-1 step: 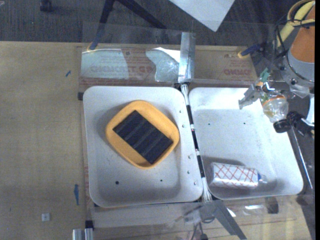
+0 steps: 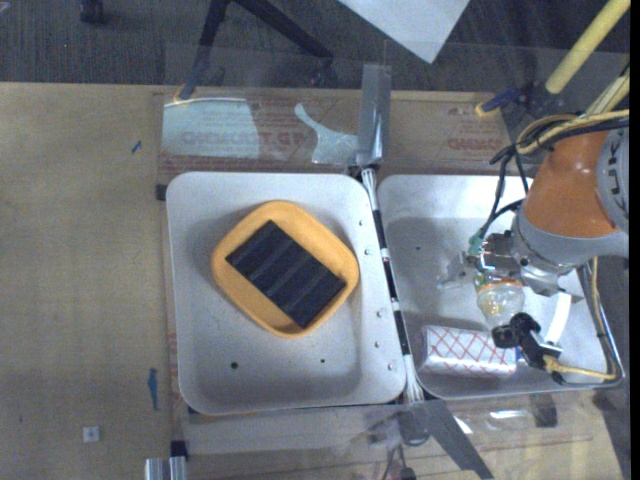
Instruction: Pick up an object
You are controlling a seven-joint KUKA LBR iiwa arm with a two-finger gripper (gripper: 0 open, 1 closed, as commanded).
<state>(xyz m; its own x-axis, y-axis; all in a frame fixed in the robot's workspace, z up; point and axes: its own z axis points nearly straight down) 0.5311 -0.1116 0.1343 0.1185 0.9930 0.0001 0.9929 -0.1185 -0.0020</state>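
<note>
An orange-yellow rounded block with a black ribbed top (image 2: 285,266) lies in the middle of the left bin (image 2: 200,368). A white packet with a red crosshatch print (image 2: 468,351) lies flat near the front wall of the right bin (image 2: 420,218). My gripper (image 2: 487,273) hangs over the middle of the right bin, just behind the packet. A small pale, translucent yellowish thing (image 2: 499,298) sits right beneath it. Whether the gripper has hold of that thing I cannot make out.
The divider between the two bins (image 2: 385,278) runs just left of the gripper. The arm's orange band (image 2: 565,193) covers the right bin's far right side. A taped cardboard strip (image 2: 260,133) lies behind the bins, with bare bench to the left.
</note>
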